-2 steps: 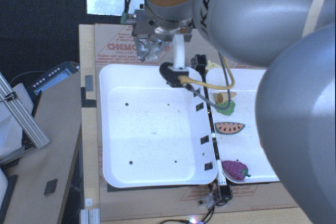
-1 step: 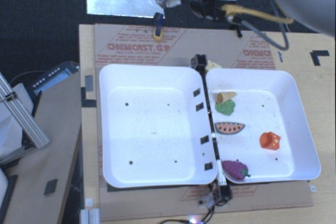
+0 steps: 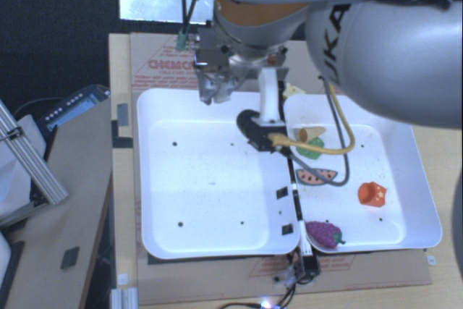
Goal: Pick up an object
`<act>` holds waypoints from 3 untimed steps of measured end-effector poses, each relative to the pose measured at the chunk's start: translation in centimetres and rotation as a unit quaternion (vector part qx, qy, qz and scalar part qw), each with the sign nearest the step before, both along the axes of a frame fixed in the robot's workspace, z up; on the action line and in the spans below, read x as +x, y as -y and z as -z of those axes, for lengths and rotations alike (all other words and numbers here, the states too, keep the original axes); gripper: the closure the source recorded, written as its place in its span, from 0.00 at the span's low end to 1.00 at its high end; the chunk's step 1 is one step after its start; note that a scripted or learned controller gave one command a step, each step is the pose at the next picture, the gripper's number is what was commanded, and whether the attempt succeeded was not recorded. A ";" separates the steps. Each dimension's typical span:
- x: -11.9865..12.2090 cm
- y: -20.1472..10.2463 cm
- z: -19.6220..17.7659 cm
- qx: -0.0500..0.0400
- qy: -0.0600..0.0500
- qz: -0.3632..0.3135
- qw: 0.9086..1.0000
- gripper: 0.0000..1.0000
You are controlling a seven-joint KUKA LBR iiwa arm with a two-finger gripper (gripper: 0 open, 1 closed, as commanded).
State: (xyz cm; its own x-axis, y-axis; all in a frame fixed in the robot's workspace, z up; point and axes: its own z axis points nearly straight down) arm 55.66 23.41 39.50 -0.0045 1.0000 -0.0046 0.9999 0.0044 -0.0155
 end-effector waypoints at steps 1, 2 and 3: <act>2.7 0.0 -1.5 0.003 0.010 0.002 1.000 1.00; 1.4 0.0 5.9 0.001 0.005 0.002 1.000 1.00; -1.4 0.0 -13.6 0.007 0.017 -0.001 1.000 1.00</act>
